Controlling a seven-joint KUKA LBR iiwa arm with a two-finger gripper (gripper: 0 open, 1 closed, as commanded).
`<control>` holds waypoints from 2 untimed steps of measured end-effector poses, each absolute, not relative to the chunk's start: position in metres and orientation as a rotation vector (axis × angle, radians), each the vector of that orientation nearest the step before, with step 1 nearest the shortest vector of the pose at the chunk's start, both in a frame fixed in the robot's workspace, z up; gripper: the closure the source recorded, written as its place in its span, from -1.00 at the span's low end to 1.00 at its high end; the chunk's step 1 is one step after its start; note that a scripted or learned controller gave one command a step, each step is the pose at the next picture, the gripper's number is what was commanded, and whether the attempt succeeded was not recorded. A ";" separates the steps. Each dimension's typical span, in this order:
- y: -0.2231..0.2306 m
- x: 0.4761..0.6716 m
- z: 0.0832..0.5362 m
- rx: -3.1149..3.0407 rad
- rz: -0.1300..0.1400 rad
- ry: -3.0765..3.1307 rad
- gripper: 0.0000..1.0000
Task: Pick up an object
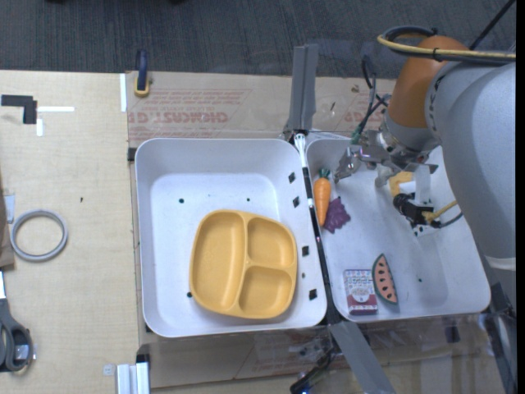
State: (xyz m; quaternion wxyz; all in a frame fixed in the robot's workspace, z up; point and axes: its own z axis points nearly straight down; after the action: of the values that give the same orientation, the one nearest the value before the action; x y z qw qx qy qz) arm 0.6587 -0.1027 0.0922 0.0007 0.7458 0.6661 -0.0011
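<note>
The gripper [385, 175] hangs over the far end of the right bin [459, 298], its grip unreadable from above, so a descent could miss the carrot [322, 196] (lying against the left wall beside a purple toy [336, 213]) and scrape that wall.

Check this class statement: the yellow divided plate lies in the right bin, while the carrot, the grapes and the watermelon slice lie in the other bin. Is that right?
Not quite. The camera view shows the yellow divided plate in the left bin, not the right. The carrot, grapes and watermelon slice lie in the other bin, the right one.
</note>
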 end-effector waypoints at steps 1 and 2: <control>-0.123 0.659 0.097 2.582 -0.003 1.789 -1.00; -0.112 0.659 0.108 2.881 -0.005 1.251 -1.00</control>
State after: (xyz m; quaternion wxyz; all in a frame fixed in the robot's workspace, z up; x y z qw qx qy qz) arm 0.6585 -0.1123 0.1078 0.0002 0.9173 0.3982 -0.0015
